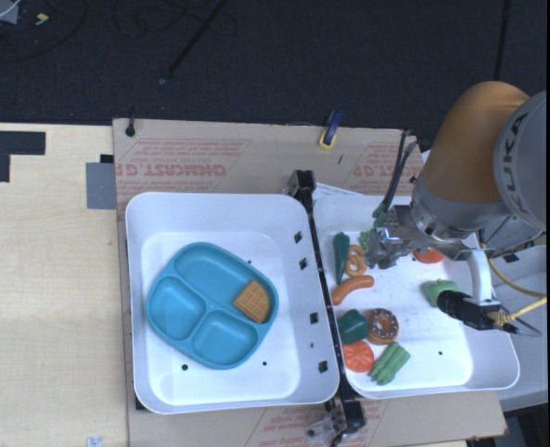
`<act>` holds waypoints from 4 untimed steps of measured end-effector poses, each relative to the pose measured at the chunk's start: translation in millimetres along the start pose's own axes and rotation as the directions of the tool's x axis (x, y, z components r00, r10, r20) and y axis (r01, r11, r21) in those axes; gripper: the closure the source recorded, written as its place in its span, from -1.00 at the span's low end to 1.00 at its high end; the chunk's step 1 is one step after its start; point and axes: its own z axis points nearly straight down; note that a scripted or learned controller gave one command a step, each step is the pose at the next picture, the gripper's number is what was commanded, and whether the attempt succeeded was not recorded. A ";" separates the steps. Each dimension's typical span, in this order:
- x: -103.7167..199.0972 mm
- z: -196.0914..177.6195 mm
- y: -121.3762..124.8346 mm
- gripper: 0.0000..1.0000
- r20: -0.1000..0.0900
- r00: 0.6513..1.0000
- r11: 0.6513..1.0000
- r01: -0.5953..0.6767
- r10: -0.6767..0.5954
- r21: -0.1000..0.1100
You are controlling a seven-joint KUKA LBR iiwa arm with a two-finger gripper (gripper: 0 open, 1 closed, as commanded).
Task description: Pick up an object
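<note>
My gripper (382, 247) hangs low over the upper left of the right bin (498, 366), just right of an orange pretzel (355, 262) and a dark green cucumber (341, 250). An orange sausage (351, 288) lies just below it. Further toward the front are a dark green pepper (353, 325), a chocolate donut (382, 324), a red tomato (357, 356) and a light green pod (389, 362). A red piece (430, 256) and a pale green piece (436, 291) lie to the gripper's right, partly hidden by the wrist. I see nothing between the fingers.
The left bin (163, 217) holds a blue divided plate (181, 305) with a tan waffle (253, 301) in its right section. A black divider (316, 277) runs between the bins. The arm's bulk covers the right bin's upper right.
</note>
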 end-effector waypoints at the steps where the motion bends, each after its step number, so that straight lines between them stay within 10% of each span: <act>1: 30.7 -1.7 9.1 1.00 0.000 1.000 1.000 -0.001 0.001 -0.001; 4: 22.8 -5.3 23.2 1.00 0.001 1.000 1.000 0.000 0.000 -0.002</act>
